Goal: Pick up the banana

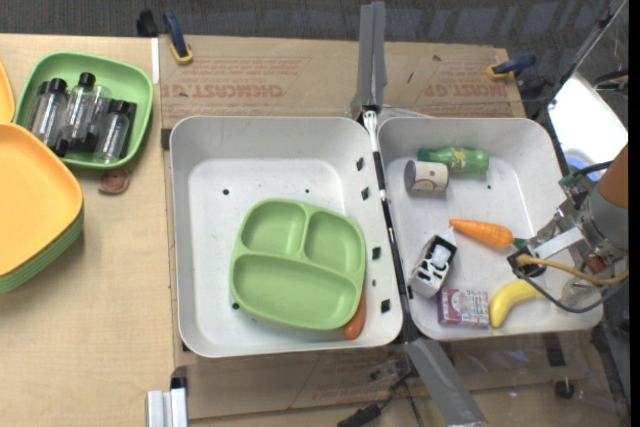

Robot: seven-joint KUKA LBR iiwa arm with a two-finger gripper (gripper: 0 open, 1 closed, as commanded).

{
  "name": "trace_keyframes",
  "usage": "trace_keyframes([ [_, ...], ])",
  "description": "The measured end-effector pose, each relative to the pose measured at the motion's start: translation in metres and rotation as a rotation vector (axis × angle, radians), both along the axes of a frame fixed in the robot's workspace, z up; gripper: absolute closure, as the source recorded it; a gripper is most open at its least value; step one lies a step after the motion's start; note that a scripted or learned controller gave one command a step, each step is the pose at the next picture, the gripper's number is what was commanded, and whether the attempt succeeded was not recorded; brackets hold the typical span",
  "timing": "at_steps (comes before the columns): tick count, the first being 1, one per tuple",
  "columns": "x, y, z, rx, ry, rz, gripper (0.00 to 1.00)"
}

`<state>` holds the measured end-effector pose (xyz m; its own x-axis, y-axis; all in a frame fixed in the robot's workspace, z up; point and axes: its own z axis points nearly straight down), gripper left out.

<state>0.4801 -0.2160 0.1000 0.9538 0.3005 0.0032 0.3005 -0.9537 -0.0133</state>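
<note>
Yellow against white, the banana (512,301) lies in the near right corner of the right bin (470,123), curved, with its lower tip touching or nearly touching a small pink box (463,306). An orange carrot (482,234) lies just beyond it, and a black-and-white carton (434,266) sits beside the pink box. Farther back are a green bottle (455,158) on its side and a small cup (427,176). The left bin (270,125) holds a green divided plate (300,263) with something orange (354,325) peeking out at its near edge.

The gripper (588,260) hangs at the right rim of the right bin, close to the banana's upper end and not around it. Whether it is wide or narrow I cannot tell, as it is half lost at the frame's edge, and nothing shows as held.

The step in hand looks like the approach. To do it well, I would centre over the banana's thick middle rather than its tip, turn the wrist so the jaws close across the curve, not along it, and come straight down. The bin wall is close on the right and the pink box on the left, so a slanted descent risks nudging either one.
</note>
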Motion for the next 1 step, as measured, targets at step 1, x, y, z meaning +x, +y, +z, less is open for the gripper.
trace_keyframes([
  [1,0.0297,0.0000,-0.0133,0.009,0.028,-0.016,0.00],
])
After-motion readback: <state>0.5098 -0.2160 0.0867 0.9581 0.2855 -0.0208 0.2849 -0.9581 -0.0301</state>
